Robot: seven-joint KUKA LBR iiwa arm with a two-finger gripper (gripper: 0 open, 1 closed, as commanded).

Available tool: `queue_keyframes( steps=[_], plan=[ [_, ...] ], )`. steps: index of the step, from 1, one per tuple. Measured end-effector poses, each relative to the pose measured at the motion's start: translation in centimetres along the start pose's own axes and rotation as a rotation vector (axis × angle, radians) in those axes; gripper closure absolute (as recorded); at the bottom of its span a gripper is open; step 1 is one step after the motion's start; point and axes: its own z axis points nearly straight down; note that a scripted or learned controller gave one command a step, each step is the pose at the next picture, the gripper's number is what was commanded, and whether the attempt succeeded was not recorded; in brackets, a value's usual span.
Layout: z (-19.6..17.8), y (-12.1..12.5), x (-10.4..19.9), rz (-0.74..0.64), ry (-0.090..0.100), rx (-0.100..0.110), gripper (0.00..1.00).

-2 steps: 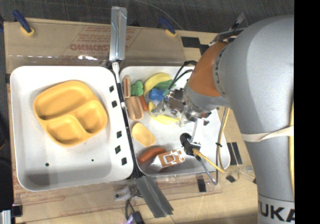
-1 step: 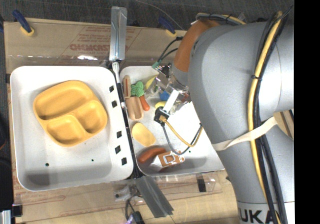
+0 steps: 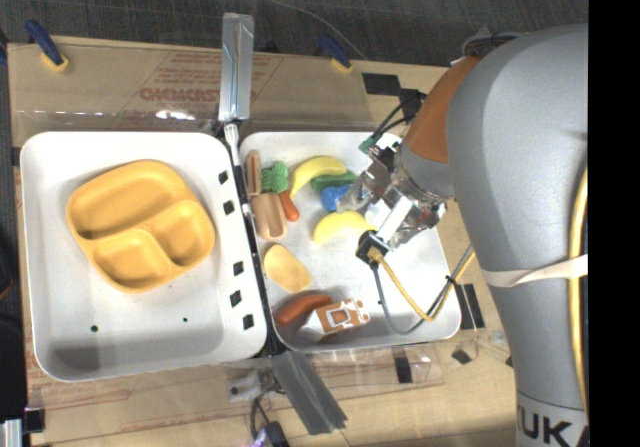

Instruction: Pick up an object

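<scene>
In the camera view, the gripper (image 3: 375,220) is seen low in the right bin (image 3: 440,320), with a yellow lemon (image 3: 338,226) lying just to its left, long axis across the bin, while whether anything is held cannot be told, nor whether it is closed.

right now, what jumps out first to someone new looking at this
The big grey arm with its orange band fills the right side, its gripper low over the right bin among toy foods, next to a yellow lemon. In the left bin lies a yellow divided plate, the largest single object.
</scene>
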Motion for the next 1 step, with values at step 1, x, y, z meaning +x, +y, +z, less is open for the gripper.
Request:
queue_keyframes(
  steps=[1],
  plan=[
    [5.06,-2.28,7.02,0.345,0.0,0.0,0.0]
  ],
)
